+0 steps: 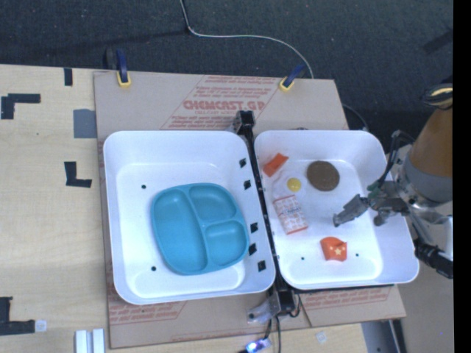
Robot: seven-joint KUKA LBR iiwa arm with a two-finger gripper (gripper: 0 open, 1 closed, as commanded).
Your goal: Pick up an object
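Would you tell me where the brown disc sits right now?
The brown disc lies in the right bin, toward its far side, just right of the small yellow piece.

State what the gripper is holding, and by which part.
Nothing is held: the gripper hangs over bare floor of the right bin, apart from the orange-red piece and the brown disc.

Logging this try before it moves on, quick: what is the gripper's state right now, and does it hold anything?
Gripper: above the right bin, nothing seen between its fingers; open or closed cannot be told.
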